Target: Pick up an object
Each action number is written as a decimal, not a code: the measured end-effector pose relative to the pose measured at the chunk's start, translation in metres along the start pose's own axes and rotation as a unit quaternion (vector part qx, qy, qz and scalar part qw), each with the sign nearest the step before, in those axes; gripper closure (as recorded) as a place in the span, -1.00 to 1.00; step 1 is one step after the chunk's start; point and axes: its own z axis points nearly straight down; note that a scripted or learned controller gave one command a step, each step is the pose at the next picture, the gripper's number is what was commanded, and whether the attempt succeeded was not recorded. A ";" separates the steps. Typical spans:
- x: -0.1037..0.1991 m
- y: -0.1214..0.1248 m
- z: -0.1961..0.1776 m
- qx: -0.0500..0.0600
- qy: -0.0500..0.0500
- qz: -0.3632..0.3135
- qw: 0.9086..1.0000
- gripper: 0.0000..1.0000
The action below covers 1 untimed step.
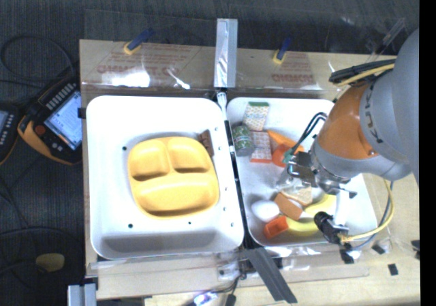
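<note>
Over the right white plastic bin [354, 192], the gripper [298, 174] hangs above a tan rounded object [291, 203]; its opening cannot be told. Reaching step: next, descend squarely and close.

The desk [157, 59] carries two shallow white bins side by side. The left bin [102, 161] holds a yellow tray [174, 175] with compartments, lying in its middle; a small brown thing [206, 140] sits at the tray's far right corner. Two clips, blue and yellow, sit on the desk's far edge: one [137, 41] towards the left corner, the other [281, 52] behind the right bin [361, 209]. On the floor off the desk's left edge lies an orange handheld controller [58, 120] with a lit screen.
</note>
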 end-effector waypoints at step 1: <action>0.000 0.000 0.000 0.000 0.000 0.000 1.000 -1.00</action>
